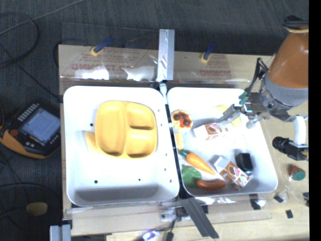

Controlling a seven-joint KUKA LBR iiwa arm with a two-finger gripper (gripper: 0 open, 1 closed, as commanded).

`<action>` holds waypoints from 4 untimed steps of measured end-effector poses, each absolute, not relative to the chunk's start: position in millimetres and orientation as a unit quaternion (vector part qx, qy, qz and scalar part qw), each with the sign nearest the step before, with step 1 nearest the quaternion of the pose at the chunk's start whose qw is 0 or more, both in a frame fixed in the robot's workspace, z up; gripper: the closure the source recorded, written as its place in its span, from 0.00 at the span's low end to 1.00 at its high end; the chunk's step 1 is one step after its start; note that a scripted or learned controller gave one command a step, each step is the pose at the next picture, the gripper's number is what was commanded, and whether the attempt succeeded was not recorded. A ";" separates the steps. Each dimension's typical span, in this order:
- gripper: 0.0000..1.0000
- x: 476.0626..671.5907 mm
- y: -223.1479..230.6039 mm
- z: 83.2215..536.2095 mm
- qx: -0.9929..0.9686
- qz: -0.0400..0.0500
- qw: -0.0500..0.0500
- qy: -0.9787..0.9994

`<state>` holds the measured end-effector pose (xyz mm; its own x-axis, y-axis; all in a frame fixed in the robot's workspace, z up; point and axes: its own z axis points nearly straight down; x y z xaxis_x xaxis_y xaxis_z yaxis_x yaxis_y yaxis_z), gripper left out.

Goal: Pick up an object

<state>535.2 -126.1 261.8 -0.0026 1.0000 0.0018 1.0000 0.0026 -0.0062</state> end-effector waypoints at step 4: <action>1.00 637.6 -138.2 98.6 -0.593 -0.003 -0.003 -0.805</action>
<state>637.6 -138.2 98.6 -0.2955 0.9553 -0.0016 0.9553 0.2955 0.0090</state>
